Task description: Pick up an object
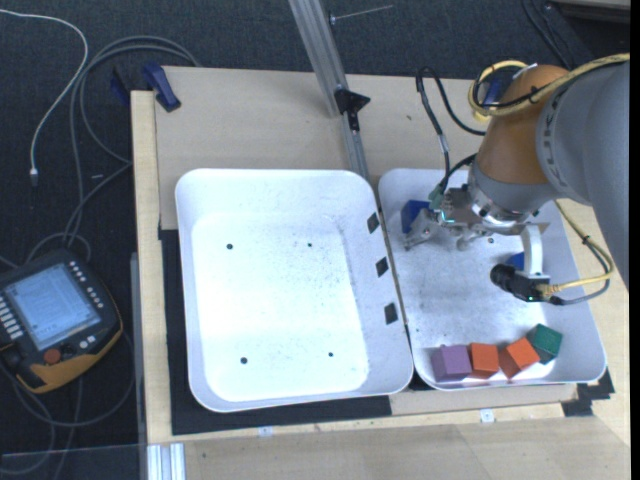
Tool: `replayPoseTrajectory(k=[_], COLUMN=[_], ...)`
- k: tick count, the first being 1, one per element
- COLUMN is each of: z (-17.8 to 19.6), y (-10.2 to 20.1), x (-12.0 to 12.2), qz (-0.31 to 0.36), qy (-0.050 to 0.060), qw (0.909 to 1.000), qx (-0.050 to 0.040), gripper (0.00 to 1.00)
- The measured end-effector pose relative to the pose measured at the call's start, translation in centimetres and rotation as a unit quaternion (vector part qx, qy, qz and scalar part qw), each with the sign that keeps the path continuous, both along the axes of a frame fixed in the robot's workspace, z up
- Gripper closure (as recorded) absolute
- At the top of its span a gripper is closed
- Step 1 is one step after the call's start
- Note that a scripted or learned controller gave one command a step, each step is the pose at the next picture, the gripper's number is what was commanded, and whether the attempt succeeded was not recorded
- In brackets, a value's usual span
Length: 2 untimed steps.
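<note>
Blocks (492, 358) along right bin's (430, 293) near edge

The left bin (270, 288) lies open throughout; in the right bin (445, 298), blocks (495, 356) crowd the near wall, leaving the middle passable.

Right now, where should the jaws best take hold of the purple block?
Probably across the purple block from above, one jaw on its free left face, one on its far face. The orange block touches its right side and the right bin's near wall crowds its front.
</note>
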State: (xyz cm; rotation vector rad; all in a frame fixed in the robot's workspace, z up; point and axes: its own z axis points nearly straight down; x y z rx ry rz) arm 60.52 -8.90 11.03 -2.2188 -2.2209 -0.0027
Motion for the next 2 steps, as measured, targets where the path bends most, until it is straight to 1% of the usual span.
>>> replayPoseTrajectory(k=[1,2], z=[-1.0,0.2], y=[0.2,0.2], x=[5.9,5.8], qz=[0.001,0.001], qy=[-0.003,-0.001], qw=[1.0000,1.0000], qx=[-0.0014,-0.0020], gripper=[0.00,1.00])
